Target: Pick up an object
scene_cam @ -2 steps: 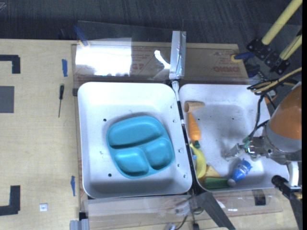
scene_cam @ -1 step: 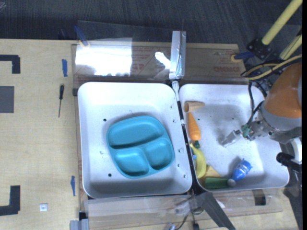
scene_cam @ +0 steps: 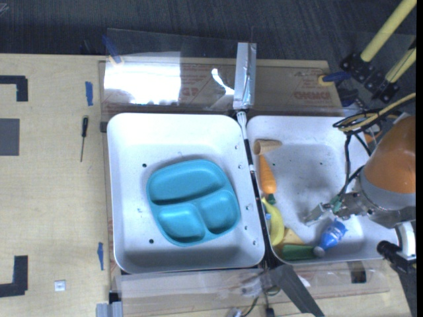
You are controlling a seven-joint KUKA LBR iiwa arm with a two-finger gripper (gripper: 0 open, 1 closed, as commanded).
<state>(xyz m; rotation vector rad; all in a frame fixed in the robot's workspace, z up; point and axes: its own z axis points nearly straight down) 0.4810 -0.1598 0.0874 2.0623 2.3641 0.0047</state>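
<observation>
Blue-capped bottle (scene_cam: 330,235), small and lying on its side in the right bin (scene_cam: 297,144), looks the likeliest thing to be picked, since it rests just below and slightly to the right of the gripper (scene_cam: 322,210) as seen from above, close to the near wall. Its long axis runs on a slant, the lower-left end toward the bin's front edge and the upper-right end toward the arm's wrist, so it lies roughly crosswise to the direction in which the metal fingers reach, leftward from the orange-banded wrist. The fingers (scene_cam: 310,213) appear slightly parted with nothing visible between them; they hover over bare white floor, apart from the bottle and from everything else. Farther to the left of the jaws, against the wall between the bins, an orange carrot-like piece (scene_cam: 266,176) stands lengthwise above a yellow banana (scene_cam: 275,222), and a green piece (scene_cam: 299,251) lies along the front wall, below and left of the jaws. Of these, the bottle is nearest, so my judgement is that a short shift down-right with a turn of the wrist would put the fingers astride it. The left bin holds a blue divided tray (scene_cam: 192,200), well apart.
</observation>
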